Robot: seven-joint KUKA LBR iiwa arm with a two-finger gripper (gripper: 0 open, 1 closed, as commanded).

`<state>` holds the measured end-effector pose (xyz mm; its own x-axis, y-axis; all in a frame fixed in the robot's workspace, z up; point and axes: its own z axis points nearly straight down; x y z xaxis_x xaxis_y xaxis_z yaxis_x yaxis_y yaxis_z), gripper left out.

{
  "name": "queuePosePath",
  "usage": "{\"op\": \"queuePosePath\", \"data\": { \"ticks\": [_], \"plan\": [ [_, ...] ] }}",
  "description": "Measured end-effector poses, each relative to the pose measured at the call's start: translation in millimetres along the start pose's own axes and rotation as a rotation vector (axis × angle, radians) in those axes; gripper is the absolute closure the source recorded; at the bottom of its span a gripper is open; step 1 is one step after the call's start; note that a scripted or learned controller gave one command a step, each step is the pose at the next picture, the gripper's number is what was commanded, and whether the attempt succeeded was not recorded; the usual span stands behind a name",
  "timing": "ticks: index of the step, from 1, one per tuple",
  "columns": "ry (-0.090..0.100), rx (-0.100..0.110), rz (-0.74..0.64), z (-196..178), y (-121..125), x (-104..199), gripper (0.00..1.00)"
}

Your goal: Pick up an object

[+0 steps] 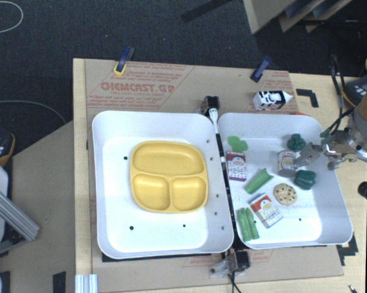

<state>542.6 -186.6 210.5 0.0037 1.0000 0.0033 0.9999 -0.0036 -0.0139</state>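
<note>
My gripper [319, 158] hangs over the right side of the right bin [325, 233], open, with nothing between its fingers. One finger [306, 155] reaches toward a small round can [286, 160]. Just below it lies a dark green pepper [304, 178], and another dark green piece [295, 141] sits just to its upper left. Further left in the bin are a cookie [284, 193], a red and white carton [266, 210], a red packet [236, 166], a light green leaf [237, 143], a green pod [258, 181] and green beans [247, 224].
The left bin [110, 188] holds a yellow divided plate [168, 175]. A black and white carton [271, 100] lies on the bench behind the right bin. Clamps [122, 61] sit at the board's far edge. The arm [358, 128] enters from the right.
</note>
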Motion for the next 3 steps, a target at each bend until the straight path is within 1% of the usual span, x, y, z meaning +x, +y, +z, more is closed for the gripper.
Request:
{"op": "queuePosePath", "data": {
  "ticks": [1,2,3],
  "plan": [
    [-0.003,-0.014,-0.004,-7.4,3.0,0.4,0.00],
    [-0.001,-0.008,-0.004,38.2,-0.7,7.2,0.00],
    [0.002,-0.006,-0.004,101.3,-2.5,10.6,0.00]
  ]
}}
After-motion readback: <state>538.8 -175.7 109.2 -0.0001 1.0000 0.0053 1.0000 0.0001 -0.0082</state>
